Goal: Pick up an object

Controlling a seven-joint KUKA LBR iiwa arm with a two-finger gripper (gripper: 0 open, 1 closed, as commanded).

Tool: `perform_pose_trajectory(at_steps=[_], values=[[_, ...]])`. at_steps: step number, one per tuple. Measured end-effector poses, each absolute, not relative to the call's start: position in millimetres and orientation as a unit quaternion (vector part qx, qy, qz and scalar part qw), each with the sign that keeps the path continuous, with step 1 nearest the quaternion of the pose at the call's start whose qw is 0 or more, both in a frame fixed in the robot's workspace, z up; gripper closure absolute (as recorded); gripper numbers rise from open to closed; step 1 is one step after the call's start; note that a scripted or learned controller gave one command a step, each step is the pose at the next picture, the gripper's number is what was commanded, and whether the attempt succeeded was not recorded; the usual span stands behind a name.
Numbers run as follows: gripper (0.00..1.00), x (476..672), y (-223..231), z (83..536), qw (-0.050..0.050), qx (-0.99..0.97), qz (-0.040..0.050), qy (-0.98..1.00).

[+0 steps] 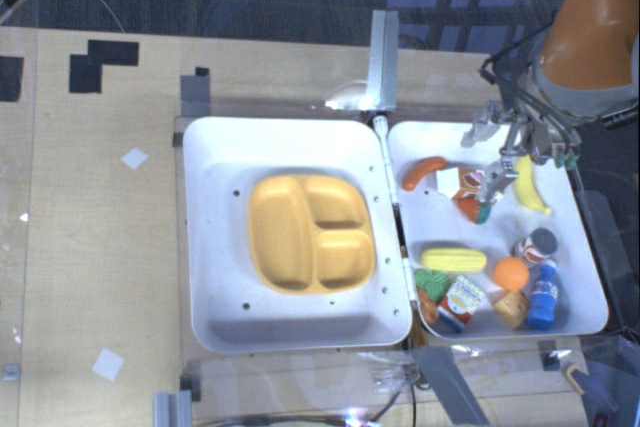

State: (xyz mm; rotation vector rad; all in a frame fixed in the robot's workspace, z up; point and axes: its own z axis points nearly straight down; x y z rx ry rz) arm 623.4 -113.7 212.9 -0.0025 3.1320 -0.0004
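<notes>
My gripper (490, 198) hangs low in the right bin (590, 265), at its far middle. Its tip is right against a small red and white object (468, 198); whether that object is gripped is hidden from this angle. A yellow banana (529, 188) lies just right of the gripper. An orange-red sausage (424, 171) lies to its left. Nearer the front sit a corn cob (453, 260), an orange (511, 273), a blue bottle (541, 301) and a small carton (461, 301).
The left bin (215, 215) holds a yellow divided tray (308, 231). A small can (541, 242) and a green item (431, 282) crowd the right bin's front half. A metal post (384, 60) stands behind the divider between the bins.
</notes>
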Motion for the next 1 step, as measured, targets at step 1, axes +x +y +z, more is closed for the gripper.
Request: perform_pose_trajectory(at_steps=[1], values=[[0.00, 629.1, -119.9, 135.4, 0.002, 0.072, 0.0007, 0.997]])
